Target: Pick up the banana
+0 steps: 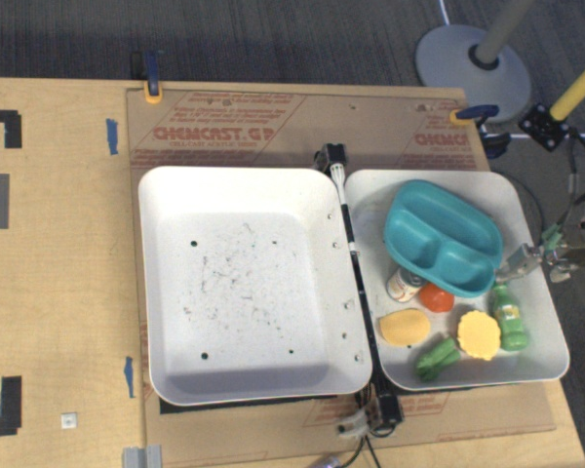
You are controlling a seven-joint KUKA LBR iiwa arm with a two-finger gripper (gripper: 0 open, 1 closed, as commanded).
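Observation:
The right bin holds two yellow pieces. One is a dull yellow oval near the bin's front left. The other is a brighter yellow rounded piece to its right. From this angle I cannot tell which of them is the banana. A teal divided tray lies tilted over the middle of the bin and hides part of what is under it.
Beside the yellow pieces lie a small jar, a red-orange piece and green pieces. The left bin is beside it. A small metal fitting with cables sits at the right bin's right rim.

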